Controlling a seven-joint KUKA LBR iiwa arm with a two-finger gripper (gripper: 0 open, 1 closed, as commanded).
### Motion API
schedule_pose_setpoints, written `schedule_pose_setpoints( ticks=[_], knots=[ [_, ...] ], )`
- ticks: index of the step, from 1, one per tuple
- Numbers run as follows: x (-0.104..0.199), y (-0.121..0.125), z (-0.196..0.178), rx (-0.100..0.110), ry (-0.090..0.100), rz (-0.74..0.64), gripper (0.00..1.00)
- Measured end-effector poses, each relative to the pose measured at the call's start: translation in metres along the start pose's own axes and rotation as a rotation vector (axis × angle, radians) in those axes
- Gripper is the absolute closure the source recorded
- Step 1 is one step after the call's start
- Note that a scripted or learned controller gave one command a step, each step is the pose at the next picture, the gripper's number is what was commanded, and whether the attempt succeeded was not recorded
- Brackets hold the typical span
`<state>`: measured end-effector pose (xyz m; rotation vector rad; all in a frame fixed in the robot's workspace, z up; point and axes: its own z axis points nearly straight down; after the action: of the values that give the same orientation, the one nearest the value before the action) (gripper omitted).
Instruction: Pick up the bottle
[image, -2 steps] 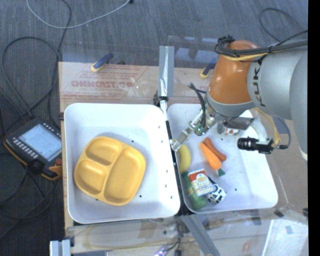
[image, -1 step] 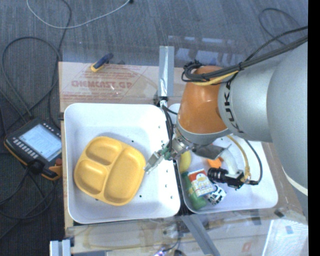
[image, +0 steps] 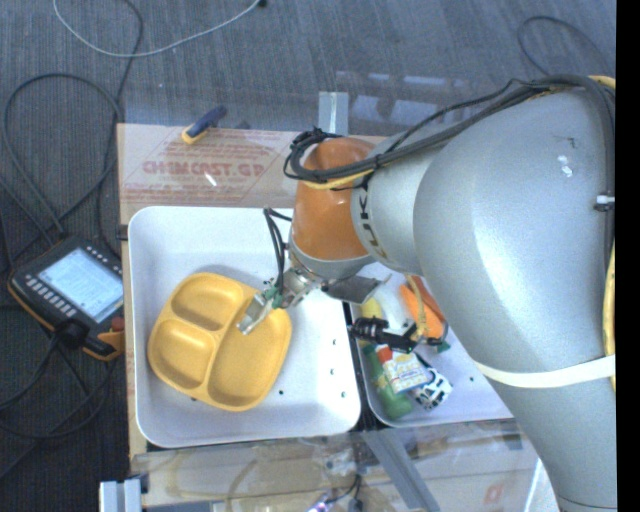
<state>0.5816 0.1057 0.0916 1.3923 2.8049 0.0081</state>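
The arm (image: 470, 230) hides most of the right bin (image: 470, 405); the bottle (image: 395, 375) peeks out. The gripper (image: 256, 312) hangs over the yellow tray (image: 215, 345), at its 1 o'clock; its state is unclear.

A robotics lab: an industrial arm (image: 500, 230) over white bins (image: 180, 230), a teach pendant (image: 75, 290) and loose cables (image: 60, 100) on grey carpet.

End effector (image: 256, 312) over yellow tray (image: 205, 350)
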Motion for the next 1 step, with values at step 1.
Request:
schedule_pose_setpoints(
  ticks=[1],
  knots=[
    [0.0003,0.0015,-0.0102,-0.004,0.001,0.002,1.0]
  ],
)
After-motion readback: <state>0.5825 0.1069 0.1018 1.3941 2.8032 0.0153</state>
